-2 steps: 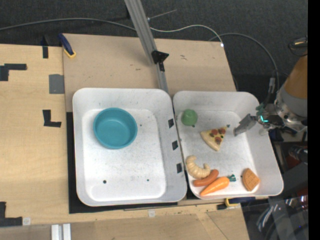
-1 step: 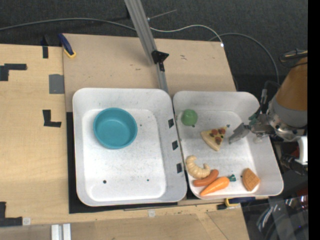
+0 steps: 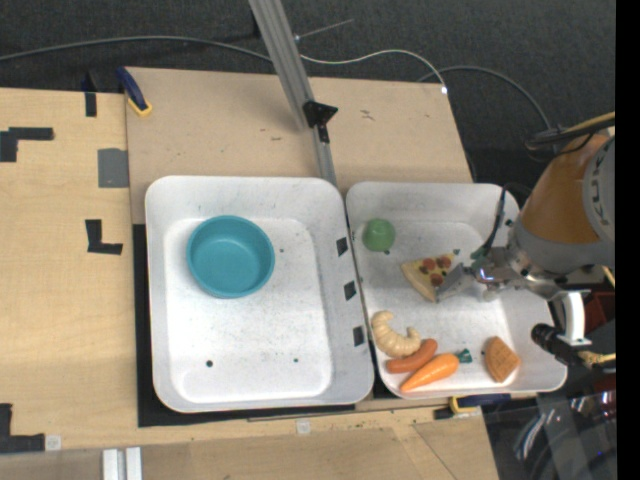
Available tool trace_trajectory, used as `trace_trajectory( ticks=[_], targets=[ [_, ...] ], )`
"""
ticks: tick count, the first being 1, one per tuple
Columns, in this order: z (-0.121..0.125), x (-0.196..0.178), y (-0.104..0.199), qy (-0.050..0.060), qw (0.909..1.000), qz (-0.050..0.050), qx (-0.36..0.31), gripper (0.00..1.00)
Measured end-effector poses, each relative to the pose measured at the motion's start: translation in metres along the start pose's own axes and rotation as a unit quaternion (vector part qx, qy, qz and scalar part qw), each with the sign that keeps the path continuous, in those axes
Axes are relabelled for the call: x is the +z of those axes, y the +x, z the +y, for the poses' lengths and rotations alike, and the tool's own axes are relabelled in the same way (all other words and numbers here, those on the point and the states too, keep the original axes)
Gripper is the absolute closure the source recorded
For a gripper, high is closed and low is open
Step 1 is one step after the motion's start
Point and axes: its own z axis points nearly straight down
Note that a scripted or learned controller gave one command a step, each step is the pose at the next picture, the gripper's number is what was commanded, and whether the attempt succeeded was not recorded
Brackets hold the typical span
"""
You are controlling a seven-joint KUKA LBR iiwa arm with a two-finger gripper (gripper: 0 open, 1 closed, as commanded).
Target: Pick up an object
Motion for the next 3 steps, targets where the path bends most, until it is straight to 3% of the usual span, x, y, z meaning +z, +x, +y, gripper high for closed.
trace_trajectory(
  ticks=[1,2,3],
  targets=[
    [0.004,0.007,-0.001,-0.008,1.0,-0.001,0.0,0.0],
    [0.005,-0.004,0.0,-0.009,1.0,-0.002,0.0,1.0],
    [0.005,-0.049,-0.007,-0.005,1.0,-0.002,0.001,1.0]
  ],
)
